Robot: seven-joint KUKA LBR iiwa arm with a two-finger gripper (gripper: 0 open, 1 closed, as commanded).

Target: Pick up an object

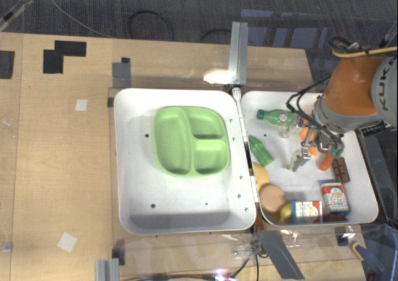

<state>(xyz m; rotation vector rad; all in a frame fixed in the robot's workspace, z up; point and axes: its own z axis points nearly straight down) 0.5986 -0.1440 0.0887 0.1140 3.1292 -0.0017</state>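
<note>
We take this as the reach-in step: nothing is lifted yet, and the next move calls for settling on one object and dropping squarely over it.

Going left to right, we first meet the left bin (134, 168), which carries a green divided tray (189, 140) lying flat near its middle. Across the divider, the right bin (367, 205) holds the clutter. Along its left wall lies a green packet (261, 151); nearer to us sit a round tan item (271, 197) and a yellow-and-blue box (305, 211). At the far side a clear bottle with a green cap (278, 117) lies on its side. Further right, the gripper (303, 155) hangs low over the bin floor, and we cannot tell how its jaws stand. An orange piece (326, 160) lies just beside it to the right, the closest candidate in our judgement, with a dark brown bar (339, 169) next to that and a red-labelled carton (334, 199) nearer to us.
</note>
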